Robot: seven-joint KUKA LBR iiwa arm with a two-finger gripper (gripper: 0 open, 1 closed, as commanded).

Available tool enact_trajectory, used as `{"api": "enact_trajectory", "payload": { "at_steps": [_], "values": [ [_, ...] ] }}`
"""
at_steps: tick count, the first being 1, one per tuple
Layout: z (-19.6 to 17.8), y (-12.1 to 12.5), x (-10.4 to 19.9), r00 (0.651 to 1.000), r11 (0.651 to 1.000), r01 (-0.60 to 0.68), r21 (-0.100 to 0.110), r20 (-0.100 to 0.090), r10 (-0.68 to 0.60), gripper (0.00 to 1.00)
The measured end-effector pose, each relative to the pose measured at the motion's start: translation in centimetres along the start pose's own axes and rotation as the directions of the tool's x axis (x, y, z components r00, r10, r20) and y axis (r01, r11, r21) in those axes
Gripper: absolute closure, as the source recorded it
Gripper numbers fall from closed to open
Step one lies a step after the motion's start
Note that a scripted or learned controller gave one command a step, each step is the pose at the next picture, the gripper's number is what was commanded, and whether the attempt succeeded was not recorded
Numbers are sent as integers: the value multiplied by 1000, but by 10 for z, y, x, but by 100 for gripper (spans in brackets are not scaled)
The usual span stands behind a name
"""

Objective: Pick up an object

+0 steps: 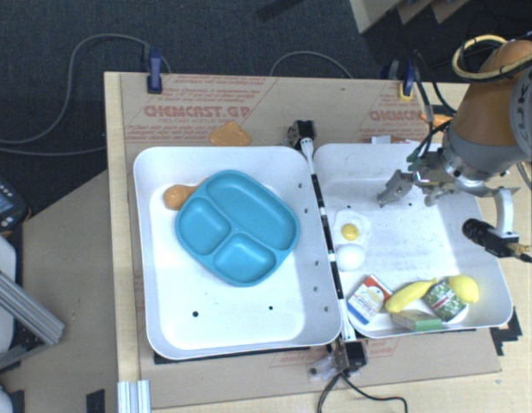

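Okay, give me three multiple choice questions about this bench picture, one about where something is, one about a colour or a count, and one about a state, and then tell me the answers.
1. Where does the blue divided plate lie?
A. In the left bin
B. In the right bin
C. On the bare bench

2. What colour is the band above the arm's wrist?
A. Green
B. Orange
C. Purple

3. How do the gripper's jaws stand?
A. Shut on the banana
B. Shut on the blue divided plate
C. Spread apart with nothing between them

Answers:
1. A, the plate rests inside the left bin, beside a small orange object.
2. B, the band above the grey wrist is orange.
3. C, the jaws splay open over the bare upper floor of the right bin, while the banana lies apart at that bin's lower edge.
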State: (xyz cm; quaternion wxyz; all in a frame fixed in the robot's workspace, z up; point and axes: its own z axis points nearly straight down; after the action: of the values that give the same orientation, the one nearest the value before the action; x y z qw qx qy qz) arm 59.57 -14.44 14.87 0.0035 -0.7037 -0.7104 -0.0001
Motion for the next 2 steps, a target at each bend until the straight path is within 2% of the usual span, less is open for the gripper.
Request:
{"api": "enact_trajectory", "payload": {
  "at_steps": [1,2],
  "values": [
    [34,-101,-8,1000,1000,-14,8,2,14,0],
    [-27,-104,-74,1000,1000,-16,-10,12,16,0]
  ]
}}
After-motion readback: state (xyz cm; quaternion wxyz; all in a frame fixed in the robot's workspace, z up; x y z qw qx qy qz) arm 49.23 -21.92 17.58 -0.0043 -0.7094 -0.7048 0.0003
